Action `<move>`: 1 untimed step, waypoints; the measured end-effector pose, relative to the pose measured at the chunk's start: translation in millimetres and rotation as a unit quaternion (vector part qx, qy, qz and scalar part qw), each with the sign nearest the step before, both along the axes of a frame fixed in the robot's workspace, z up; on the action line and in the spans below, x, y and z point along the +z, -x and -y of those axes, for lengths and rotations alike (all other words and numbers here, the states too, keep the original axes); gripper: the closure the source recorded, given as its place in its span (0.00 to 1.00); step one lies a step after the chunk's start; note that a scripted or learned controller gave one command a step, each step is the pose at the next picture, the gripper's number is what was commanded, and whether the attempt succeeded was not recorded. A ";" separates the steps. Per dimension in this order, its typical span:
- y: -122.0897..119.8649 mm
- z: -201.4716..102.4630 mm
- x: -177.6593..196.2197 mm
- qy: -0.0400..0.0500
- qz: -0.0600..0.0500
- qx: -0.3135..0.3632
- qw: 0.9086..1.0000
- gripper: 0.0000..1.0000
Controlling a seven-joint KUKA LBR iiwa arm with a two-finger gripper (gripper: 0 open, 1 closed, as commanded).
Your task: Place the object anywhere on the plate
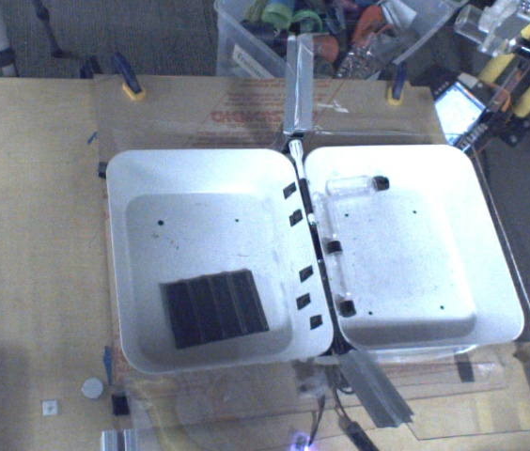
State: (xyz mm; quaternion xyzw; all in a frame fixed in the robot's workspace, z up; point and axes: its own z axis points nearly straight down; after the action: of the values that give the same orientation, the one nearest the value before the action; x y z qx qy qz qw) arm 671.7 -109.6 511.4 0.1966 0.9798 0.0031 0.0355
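Two white bins: left bin (143, 181) holds one dark ribbed plate (214, 307); right bin (453, 172), three clear, hard-to-identify tubes (357, 185).

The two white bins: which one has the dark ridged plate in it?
The left bin; the plate lies near its front.

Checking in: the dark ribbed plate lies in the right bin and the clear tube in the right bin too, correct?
Not quite. The camera view shows the dark ribbed plate in the left bin. The clear tube is indeed in the right bin.
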 end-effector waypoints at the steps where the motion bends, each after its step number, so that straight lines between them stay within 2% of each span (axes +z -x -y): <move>1: -0.9 -0.2 12.6 0.001 0.006 0.000 1.000 1.00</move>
State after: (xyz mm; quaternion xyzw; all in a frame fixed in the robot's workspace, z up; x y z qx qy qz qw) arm 672.7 -109.4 524.1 0.1963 0.9796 0.0033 0.0416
